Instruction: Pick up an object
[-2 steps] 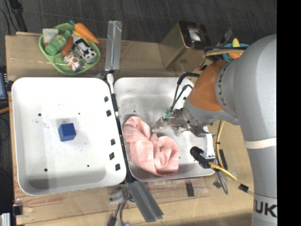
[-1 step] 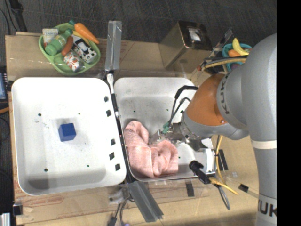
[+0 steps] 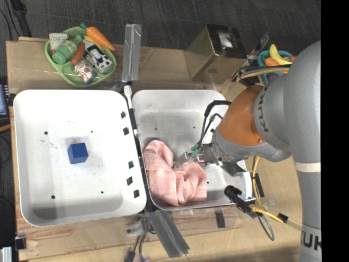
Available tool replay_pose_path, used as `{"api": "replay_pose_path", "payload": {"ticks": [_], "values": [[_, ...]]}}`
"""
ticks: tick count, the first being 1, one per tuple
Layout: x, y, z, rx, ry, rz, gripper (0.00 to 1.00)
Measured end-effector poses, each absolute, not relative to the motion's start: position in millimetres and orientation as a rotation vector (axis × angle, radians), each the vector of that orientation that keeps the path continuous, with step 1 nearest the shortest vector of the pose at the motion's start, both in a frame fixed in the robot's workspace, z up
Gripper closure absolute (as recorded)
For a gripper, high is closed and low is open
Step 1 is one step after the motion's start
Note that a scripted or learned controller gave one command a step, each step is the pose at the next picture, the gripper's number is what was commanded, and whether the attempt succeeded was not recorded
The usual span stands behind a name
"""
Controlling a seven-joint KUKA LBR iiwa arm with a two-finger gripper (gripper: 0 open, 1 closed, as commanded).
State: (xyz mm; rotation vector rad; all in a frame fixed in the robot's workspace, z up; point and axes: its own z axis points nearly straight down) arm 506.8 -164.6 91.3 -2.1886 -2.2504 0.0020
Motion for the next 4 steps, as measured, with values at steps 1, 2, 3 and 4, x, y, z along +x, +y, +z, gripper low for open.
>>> {"api": "replay_pose_path", "payload": {"ticks": [1,2,3,4], "values": [[507.3,-164.6,100.7,-2.183,-2.254,0.004,1.00],[537.4,-96.7,208.4,-1.948,-2.465,-0.001,1.00],[537.3,-96.9,208.3,-1.948,-2.464,-0.001,0.00],[500.2,-120.9,180.4,-1.945,-2.463,0.003,0.00]]}}
